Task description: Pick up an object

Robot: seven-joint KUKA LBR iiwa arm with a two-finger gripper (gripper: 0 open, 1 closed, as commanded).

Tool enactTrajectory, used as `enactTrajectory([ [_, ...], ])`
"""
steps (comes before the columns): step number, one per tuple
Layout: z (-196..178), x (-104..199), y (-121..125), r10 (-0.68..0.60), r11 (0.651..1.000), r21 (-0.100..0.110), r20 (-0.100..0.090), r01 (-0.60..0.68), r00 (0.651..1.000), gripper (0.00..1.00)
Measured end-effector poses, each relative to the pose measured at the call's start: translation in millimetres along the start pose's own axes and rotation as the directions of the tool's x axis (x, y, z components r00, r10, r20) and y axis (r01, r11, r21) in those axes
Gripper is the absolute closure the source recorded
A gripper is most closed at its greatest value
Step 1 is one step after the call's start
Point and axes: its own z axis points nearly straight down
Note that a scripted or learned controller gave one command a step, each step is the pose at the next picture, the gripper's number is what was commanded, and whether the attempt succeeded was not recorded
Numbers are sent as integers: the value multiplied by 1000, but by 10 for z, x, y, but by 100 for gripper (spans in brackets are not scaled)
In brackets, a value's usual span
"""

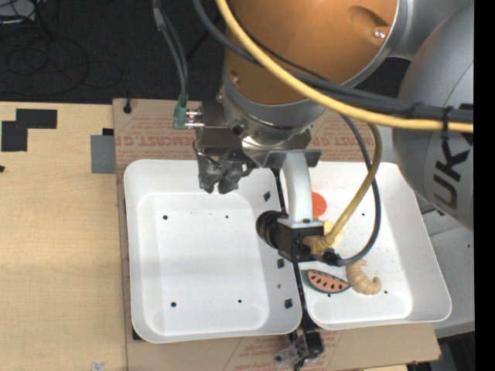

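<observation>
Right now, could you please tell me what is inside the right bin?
In the bin, near its front, lie a watermelon-slice toy and a tan curled piece. An orange thing peeks out farther back; the arm covers the rest of it.

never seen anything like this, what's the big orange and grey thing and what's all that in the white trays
That is a grey robot arm with an orange band, reaching in from the right of the picture. There is one camera, fixed above the bench and looking down at a slant.

On the bench, two shallow white bins sit side by side, the left bin and the right bin. The arm's dark claw hangs over the far edge of the left bin, and nothing can be seen held in it.

In the right bin lie a toy watermelon slice, red with a green rind, a curved beige cashew-shaped piece right next to it, and a small orange-red thing partly hidden behind the arm.
</observation>
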Motion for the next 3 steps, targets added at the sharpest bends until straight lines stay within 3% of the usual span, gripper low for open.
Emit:
enactTrajectory([
  [1, 709, -10, 193, 4, 1000, -1, 0, -4, 1000, 100],
  [2, 3157, -184, -10, 4, 1000, 11, 5, -4, 1000, 100],
  [3, 2273, -393, 22, 6, 1000, -8, -4, -6, 1000, 100],
])
